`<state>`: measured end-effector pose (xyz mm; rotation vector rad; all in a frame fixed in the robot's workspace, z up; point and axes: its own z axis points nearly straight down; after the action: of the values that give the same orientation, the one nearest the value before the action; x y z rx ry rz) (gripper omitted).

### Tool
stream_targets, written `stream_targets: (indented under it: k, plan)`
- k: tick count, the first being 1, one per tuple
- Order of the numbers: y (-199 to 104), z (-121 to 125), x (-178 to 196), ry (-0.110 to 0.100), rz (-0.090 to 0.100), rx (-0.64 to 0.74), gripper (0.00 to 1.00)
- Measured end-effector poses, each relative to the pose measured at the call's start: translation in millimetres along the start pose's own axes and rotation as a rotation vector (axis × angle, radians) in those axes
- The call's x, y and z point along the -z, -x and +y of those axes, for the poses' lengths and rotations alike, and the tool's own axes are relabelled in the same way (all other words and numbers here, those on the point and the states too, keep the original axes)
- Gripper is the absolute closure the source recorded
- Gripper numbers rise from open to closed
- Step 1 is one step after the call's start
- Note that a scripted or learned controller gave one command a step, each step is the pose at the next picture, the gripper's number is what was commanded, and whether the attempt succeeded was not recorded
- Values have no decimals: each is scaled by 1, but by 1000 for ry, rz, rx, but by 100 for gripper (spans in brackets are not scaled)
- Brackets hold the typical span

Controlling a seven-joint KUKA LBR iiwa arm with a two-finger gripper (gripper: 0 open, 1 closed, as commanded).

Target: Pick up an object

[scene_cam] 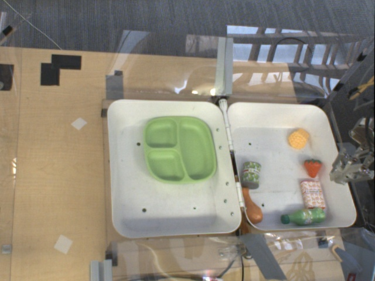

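Gripper [350, 170] at right bin [275, 113] edge, finger state unclear, nothing visibly held. Strawberry [313, 168] nearest: descend centred, avoid box [312, 194].

A robotics lab: a wooden surface [53, 174] with black marker patches [58, 68] at upper left, clear shields, and two white bins [123, 215] of toy food.

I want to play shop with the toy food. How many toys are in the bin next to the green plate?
6: a yellow ball, a strawberry, a small can, a red-labelled can, an orange piece at the divider, a green bottle at the front.
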<state>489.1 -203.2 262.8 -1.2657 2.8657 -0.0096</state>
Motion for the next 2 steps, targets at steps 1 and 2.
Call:
stream_targets:
  k: [1, 2]
  plan:
    - [7, -4, -5, 3, 0, 348, 100]
    - [10, -14, -3, 5, -1, 789, 100]
